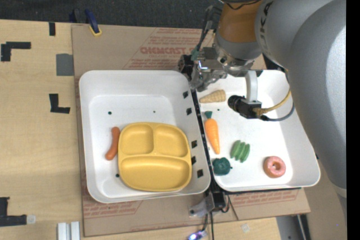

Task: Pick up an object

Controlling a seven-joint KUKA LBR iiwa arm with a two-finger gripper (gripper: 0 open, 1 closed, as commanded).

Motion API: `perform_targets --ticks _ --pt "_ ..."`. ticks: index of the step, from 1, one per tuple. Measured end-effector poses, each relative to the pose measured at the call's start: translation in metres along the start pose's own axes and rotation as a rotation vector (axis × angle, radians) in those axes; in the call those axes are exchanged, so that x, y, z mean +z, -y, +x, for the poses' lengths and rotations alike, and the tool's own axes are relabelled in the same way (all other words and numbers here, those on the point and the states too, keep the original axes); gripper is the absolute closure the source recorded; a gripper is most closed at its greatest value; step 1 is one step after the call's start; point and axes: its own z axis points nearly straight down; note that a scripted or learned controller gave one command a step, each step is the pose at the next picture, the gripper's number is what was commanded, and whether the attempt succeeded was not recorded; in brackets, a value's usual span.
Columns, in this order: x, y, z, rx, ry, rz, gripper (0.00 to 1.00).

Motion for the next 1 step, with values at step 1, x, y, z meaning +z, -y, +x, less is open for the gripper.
perform_targets --ticks 1 --pt "-0.0009 -0.0249 0.0531 -0.001 0.0 0.0 1.0"
